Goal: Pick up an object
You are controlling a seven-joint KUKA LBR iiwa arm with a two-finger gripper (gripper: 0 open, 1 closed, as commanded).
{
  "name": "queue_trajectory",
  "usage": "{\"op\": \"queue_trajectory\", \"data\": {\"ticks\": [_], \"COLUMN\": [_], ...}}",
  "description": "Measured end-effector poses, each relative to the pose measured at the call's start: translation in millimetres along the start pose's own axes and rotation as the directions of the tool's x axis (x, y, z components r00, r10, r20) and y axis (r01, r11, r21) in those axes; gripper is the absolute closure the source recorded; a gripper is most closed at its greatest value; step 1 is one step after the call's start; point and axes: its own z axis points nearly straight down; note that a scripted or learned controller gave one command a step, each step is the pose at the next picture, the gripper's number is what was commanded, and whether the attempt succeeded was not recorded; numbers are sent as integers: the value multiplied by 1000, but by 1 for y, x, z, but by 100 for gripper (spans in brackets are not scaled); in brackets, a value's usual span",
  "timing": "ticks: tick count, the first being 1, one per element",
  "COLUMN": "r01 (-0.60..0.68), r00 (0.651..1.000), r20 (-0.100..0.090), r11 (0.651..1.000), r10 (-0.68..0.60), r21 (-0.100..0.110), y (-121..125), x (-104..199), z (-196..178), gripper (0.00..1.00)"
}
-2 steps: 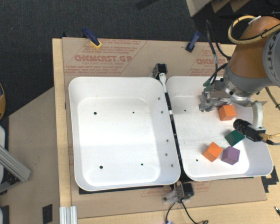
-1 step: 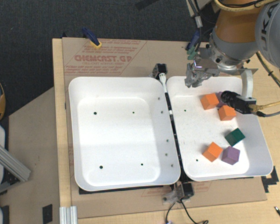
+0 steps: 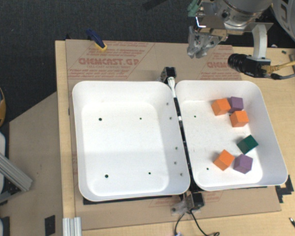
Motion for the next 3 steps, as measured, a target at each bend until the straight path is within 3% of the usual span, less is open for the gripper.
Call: {"op": "queue_trajectory", "data": {"ticks": [1, 2, 3], "r01": [-10, 0, -6], "r00": [1000, 1000, 1000], "r20": [4, -2, 1], "r11": [999, 1000, 1000], "r10": [10, 0, 6], "r21": [30, -4, 7], "y": [41, 46, 47], "x": [-16, 50, 59], "z": [127, -65, -131], "gripper": [100, 100, 100]}}
